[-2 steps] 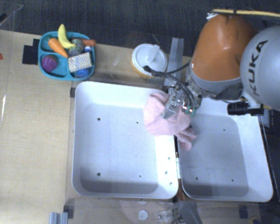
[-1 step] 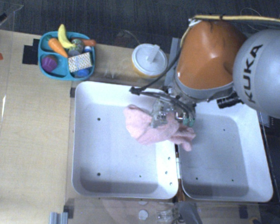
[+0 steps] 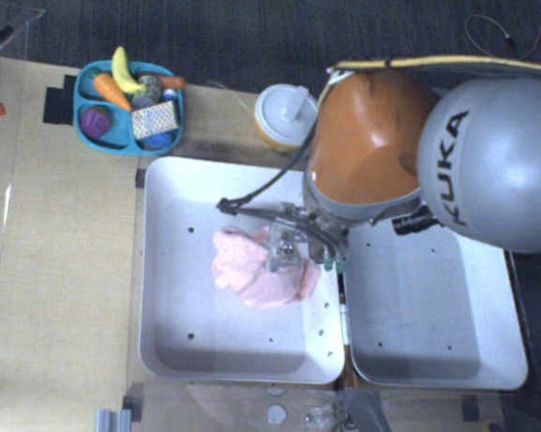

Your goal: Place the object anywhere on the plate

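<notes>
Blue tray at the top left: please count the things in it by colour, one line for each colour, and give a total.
In the blue tray:
Yellow: 1, banana
Orange: 1, carrot
Purple: 1, rounded piece
Speckled pale: 1, block
Total: 4 clear; other small pieces at the back are too blurred to count.

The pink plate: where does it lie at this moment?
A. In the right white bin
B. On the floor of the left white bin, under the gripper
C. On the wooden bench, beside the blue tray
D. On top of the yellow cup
B: the pink plate lies flat on the floor of the left white bin, with the gripper directly over its right part.
</notes>
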`<act>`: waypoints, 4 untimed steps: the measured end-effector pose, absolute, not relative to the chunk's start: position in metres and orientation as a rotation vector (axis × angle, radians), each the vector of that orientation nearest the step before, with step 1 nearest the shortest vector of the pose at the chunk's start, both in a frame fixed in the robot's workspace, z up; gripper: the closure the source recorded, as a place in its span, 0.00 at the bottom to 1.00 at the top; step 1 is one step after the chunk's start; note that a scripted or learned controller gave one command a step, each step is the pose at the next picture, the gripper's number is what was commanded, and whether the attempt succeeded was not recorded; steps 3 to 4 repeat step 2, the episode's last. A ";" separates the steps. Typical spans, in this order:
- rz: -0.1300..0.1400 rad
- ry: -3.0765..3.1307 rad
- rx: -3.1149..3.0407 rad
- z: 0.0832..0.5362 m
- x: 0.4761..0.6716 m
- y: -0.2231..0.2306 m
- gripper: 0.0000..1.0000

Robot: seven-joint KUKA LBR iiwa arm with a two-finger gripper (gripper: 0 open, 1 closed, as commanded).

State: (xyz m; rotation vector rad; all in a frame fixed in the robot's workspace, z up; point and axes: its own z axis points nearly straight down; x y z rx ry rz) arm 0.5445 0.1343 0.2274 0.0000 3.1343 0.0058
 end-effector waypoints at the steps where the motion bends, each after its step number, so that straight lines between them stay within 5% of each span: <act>1: 0.006 3.136 -0.001 0.225 0.516 0.176 1.00; 2: 0.006 3.135 -0.001 0.226 0.516 0.176 0.00; 4: 0.006 3.135 -0.001 0.226 0.516 0.176 0.00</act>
